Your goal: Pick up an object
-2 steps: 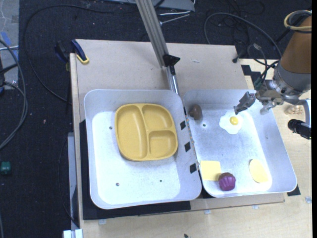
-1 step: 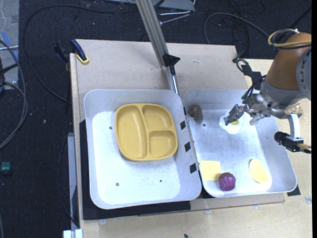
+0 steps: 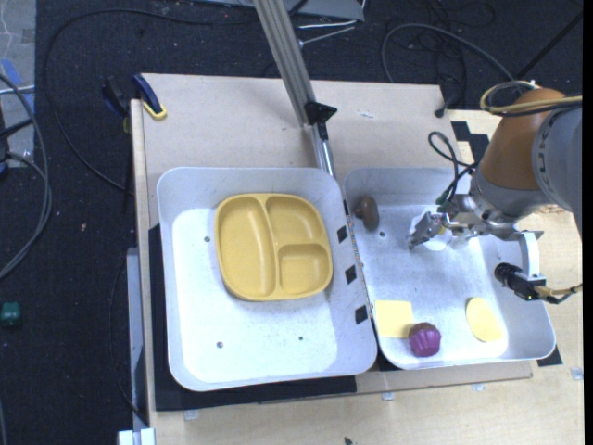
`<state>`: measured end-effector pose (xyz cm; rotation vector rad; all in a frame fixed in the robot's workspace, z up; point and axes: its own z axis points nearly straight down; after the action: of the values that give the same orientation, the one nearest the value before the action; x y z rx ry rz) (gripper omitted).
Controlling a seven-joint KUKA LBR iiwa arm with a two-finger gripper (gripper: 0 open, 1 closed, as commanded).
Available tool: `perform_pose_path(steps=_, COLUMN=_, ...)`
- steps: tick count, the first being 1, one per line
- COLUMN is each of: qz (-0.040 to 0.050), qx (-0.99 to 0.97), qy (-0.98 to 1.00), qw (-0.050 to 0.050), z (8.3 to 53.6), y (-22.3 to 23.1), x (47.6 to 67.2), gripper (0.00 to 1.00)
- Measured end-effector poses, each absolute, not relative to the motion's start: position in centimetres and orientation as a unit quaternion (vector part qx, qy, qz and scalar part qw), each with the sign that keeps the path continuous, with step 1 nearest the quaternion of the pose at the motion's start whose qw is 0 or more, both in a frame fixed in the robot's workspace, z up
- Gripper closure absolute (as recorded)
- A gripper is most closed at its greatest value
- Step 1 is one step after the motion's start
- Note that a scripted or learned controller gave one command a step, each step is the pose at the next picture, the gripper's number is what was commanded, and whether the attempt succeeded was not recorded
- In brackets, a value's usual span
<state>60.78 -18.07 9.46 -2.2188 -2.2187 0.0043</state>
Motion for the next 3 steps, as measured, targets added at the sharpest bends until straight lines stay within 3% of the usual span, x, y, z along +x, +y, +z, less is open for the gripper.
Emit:
perform_pose_path(steps=1, qz=-0.0004, qx=-0.707, qy=-0.707, qw=-0.001, z=10.9, y=-18.1, x=61.0, gripper=1.00)
perform_pose_path(steps=3, qz=-0.0014, qx=-0.706, qy=-0.708, qw=-0.003, z=21.8, y=-19.0, x=61.3, gripper=1.00)
